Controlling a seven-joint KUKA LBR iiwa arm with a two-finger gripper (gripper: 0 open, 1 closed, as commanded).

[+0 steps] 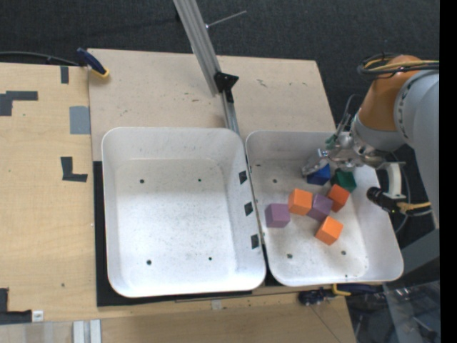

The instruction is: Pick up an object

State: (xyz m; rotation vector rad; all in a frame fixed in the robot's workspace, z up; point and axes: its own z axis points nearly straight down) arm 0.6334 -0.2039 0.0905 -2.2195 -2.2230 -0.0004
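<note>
1. Nearest the lens, at the lower middle of the frame, sits the front rim of the left shallow white plastic bin [178,290], with the right shallow white plastic bin [371,266] beside it; both rest on the pale wooden table [143,84].
2. My fingers [334,164] are down in the upper right part of the right bin, over a small blue block [320,174] and a small dark green block [345,180]. I cannot tell from this slant whether they are apart or together, or whether anything sits between them.
3. Just below, toward the frame's centre right, lies a cluster: an orange foam-like cube [300,201], a purple cube [321,207] touching it, a second orange cube [339,195] and a third orange cube [329,230] lower down. A lone purple cube [277,215] sits to the left, near the bin wall.
4. I judge these blocks light, stiff enough to hold shape and matte, so not slippery or fragile.
5. Flat opposite faces are where I would close. The lone purple cube and the lowest orange cube have free sides; the crowded ones risk nudging neighbours.
</note>
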